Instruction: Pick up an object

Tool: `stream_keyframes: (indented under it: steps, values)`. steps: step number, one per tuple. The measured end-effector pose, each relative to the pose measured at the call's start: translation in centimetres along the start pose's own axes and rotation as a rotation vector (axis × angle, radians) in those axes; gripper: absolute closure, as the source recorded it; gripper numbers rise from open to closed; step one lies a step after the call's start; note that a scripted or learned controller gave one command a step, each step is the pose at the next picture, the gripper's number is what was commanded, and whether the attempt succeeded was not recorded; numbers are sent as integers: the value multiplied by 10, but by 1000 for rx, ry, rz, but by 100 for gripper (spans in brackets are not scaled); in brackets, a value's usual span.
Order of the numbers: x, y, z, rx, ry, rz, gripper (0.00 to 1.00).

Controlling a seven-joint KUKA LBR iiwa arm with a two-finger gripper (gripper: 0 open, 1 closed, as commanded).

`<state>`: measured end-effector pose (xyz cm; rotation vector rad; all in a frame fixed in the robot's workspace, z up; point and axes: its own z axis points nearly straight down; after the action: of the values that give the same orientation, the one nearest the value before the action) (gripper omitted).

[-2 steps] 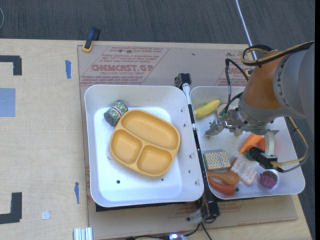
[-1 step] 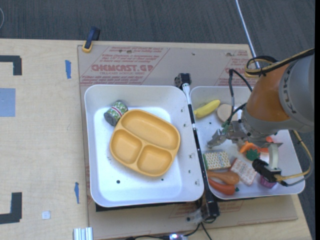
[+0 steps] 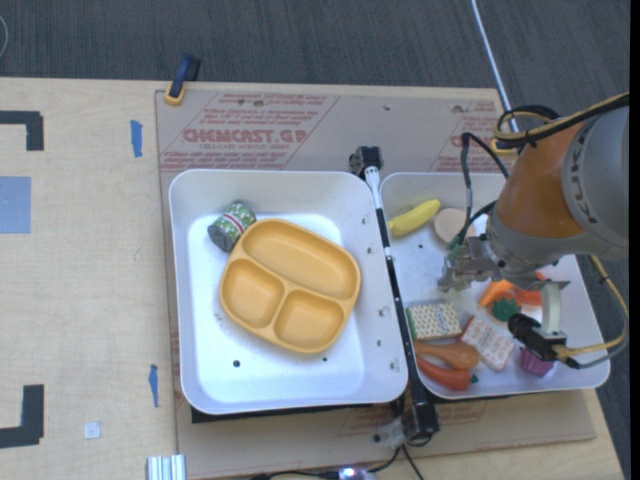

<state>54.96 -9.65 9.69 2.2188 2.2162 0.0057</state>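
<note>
Red "CHEMCAST GP" print, upside down, on the brown board (image 3: 250, 128).

Arm (image 3: 570, 188) cut off at right edge; hides right bin (image 3: 425, 258) centre.

The grey arm (image 3: 600, 183) reaches in from the tabletop's right edge, its orange band (image 3: 535, 193) sitting just above the wrist. The wrist bends downward toward the near right part of the tabletop, and the claw (image 3: 462, 268) hangs low beneath it, pointing down. Black cables loop around the wrist.
</note>
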Motion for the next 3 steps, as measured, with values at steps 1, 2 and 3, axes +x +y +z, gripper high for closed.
stream_keyframes:
  steps: [1, 2, 3]
  values:
    - [0, 0, 0, 0, 0, 0, 0]
    - [2, 16, 11, 5, 1, -1, 0]
    - [1, 17, 0, 0, 0, -1, 100]
